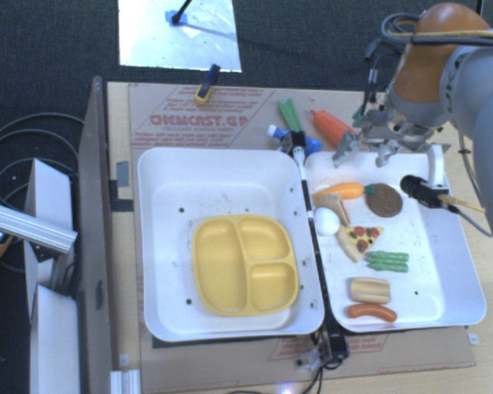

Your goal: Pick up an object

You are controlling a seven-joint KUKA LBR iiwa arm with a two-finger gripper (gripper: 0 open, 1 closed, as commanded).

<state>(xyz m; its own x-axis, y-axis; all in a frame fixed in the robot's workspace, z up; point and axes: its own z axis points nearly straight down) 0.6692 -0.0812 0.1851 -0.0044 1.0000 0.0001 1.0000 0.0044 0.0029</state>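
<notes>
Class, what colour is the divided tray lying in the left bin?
The divided tray is yellow, seen plainly in the camera view.

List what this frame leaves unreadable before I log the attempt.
- Gripper: small and blurred in the camera view; jaws' state unclear.
- Arm: cut off by the right edge.
- Egg: partly hidden by the bin divider.
- Objects behind the bins: too small to identify.
</notes>
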